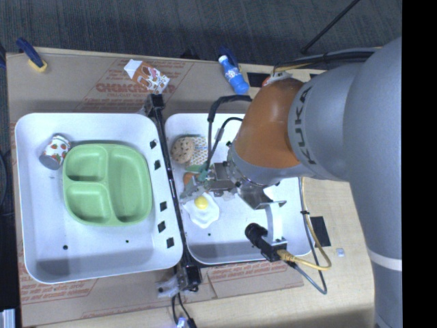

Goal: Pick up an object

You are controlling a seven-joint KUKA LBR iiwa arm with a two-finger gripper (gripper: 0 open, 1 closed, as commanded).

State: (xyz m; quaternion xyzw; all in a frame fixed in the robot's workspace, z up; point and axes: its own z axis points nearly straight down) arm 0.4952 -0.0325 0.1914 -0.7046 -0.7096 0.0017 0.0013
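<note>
My gripper reaches down into the left part of the right bin, under the orange wrist band. Its tips sit just above a fried egg toy with a yellow yolk. A round tan cookie-like piece and a pale mesh-patterned item lie at the bin's far left corner. A small orange and green piece lies right beside the gripper's tips. The arm's body hides much of the right bin.
The left bin holds a green divided plate and a small crumpled wrapper-like object at its far left. A black divider with clips runs between the bins. A blue clamp sits beyond the right bin.
</note>
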